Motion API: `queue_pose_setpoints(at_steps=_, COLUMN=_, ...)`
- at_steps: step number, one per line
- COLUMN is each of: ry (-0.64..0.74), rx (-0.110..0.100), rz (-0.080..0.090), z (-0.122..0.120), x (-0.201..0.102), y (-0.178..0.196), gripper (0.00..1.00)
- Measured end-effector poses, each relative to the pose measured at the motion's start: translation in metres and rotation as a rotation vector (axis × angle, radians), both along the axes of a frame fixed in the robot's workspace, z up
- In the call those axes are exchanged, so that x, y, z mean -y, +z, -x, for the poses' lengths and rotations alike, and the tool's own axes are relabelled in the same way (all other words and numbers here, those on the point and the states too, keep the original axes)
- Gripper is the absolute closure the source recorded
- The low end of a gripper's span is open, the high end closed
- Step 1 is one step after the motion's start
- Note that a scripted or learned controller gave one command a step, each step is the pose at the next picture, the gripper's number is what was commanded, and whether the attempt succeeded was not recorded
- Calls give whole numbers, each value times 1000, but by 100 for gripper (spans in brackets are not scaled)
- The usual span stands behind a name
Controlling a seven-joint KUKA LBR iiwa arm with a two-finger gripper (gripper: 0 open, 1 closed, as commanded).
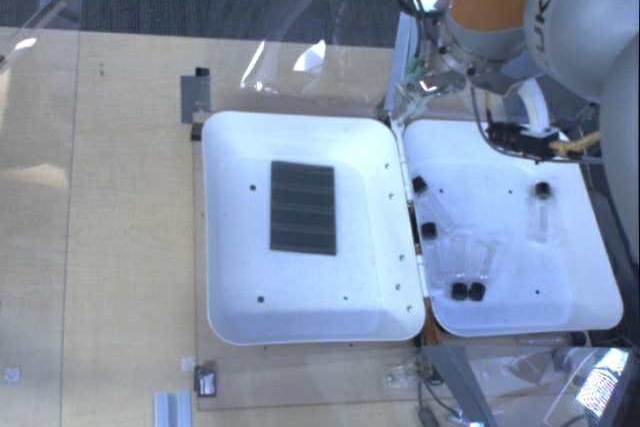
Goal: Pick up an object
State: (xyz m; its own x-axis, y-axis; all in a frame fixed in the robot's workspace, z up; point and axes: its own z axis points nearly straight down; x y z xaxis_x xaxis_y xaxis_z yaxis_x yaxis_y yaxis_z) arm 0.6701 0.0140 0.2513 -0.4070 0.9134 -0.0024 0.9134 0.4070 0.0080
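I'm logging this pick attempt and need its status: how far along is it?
Nothing looks done yet. The dark ribbed pad lies flat in the left bin, and small clear items with black caps rest in the right bin. The arm's wrist hangs over the bins' far edge, with nothing visibly held. Reaching down, gripping and lifting remain.

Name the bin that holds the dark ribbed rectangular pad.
The left bin: the dark ribbed pad lies flat near its middle. The right bin holds small clear items with black caps instead.
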Motion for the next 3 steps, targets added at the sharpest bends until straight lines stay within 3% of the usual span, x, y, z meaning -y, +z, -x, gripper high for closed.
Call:
queue_pose_setpoints(at_steps=2, ry=8, rx=16, rz=-2, z=-3, x=-3, y=25, gripper=100)
queue_pose_setpoints(at_steps=3, ry=13, rx=1, rz=1, z=0, x=6, y=35, gripper=100)
